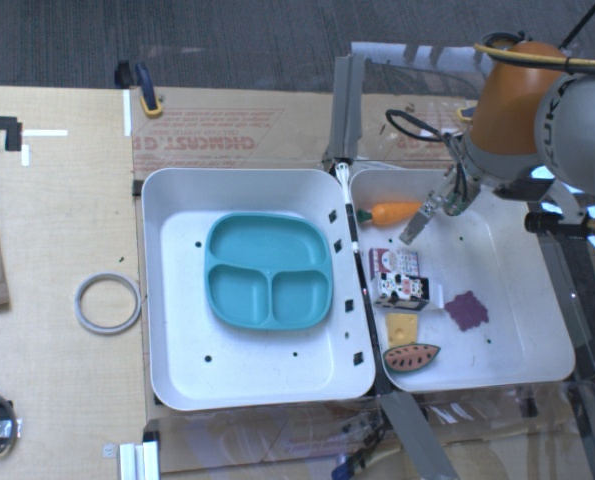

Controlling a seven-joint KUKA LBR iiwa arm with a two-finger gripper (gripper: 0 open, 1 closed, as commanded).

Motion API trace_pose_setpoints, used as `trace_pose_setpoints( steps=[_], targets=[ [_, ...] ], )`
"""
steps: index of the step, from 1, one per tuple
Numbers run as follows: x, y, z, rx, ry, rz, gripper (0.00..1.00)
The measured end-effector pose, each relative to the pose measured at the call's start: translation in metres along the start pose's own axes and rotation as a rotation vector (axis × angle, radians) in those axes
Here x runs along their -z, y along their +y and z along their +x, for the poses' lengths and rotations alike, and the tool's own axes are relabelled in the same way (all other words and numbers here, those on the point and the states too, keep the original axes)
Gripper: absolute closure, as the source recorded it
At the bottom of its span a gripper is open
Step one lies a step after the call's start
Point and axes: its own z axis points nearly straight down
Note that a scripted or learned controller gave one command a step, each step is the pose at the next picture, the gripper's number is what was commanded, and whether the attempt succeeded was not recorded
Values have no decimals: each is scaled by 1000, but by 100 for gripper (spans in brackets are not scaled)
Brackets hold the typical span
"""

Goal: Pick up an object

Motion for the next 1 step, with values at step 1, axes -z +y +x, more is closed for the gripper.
trace_pose_setpoints(
  steps=[1],
  targets=[
    [24, -92, -28, 134, -1, 1, 0]
  ],
)
